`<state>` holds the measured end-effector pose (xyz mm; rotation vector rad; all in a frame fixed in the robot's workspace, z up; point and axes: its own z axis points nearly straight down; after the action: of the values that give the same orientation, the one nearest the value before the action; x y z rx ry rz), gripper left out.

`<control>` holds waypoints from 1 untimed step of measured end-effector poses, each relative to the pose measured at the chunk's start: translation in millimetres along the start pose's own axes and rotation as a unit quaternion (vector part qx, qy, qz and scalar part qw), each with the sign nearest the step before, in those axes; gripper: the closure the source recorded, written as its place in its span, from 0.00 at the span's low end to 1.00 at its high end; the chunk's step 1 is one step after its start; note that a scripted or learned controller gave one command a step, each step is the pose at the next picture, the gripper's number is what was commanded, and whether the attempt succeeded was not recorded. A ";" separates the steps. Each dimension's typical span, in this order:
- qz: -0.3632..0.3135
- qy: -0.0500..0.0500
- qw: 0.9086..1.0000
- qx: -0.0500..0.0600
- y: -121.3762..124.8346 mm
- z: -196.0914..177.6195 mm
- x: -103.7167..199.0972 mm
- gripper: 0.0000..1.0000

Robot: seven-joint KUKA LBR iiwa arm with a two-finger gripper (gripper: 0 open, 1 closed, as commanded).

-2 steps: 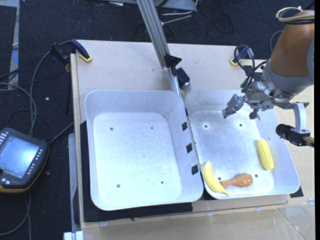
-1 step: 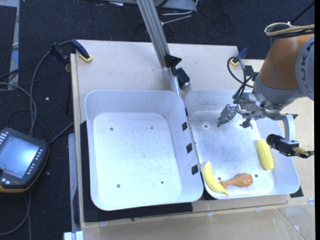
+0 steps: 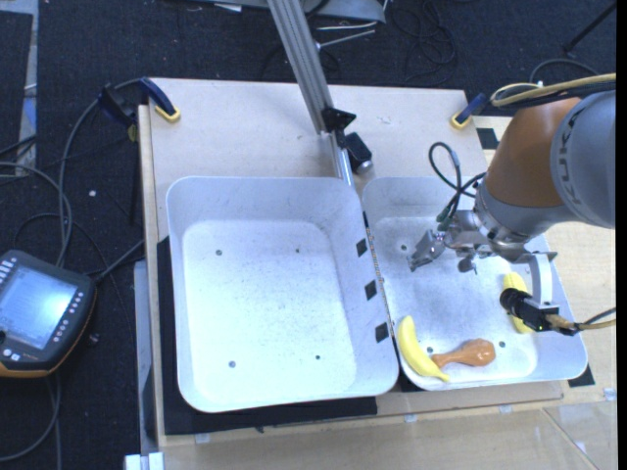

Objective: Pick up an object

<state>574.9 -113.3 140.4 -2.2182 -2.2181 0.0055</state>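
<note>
Nearest the camera, along the front wall of the right bin (image 3: pixel 563 365), lie a yellow banana (image 3: pixel 415 351) and a tan chicken drumstick (image 3: pixel 468 354). The banana curves up against the bin's front left corner, beside the divide between the two bins; the drumstick lies just to its right, its thin end touching or nearly touching the banana.

The left bin (image 3: pixel 196 204) is a shallow white tray with a speckled floor, sitting flush against the right bin on the pale wooden desk (image 3: pixel 245 130). A slanted aluminium rail (image 3: pixel 304 57) crosses the back of the desk and ends above the seam where the bins meet. Yellow-tipped clamps (image 3: pixel 162 106) grip the desk's back corners. The floor around is dark carpet strewn with cables, and a handheld control pendant (image 3: pixel 39 311) rests on it at the left.

The grey and orange arm (image 3: pixel 549 169) reaches in over the right bin's back half. Its gripper (image 3: pixel 428 253) hangs over the bin floor, well apart from the banana and drumstick; whether its fingers are open or closed cannot be made out, and nothing is seen between them. A yellow and black fitting (image 3: pixel 522 302) sits by the bin's right wall under the wrist.

Bare floor lies between the gripper and the two objects at the front wall.
</note>
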 end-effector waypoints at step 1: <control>0.000 0.000 1.000 -0.003 1.5 -13.3 -0.3 1.00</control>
<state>576.5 -113.5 153.7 -2.2217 -2.2217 -0.0005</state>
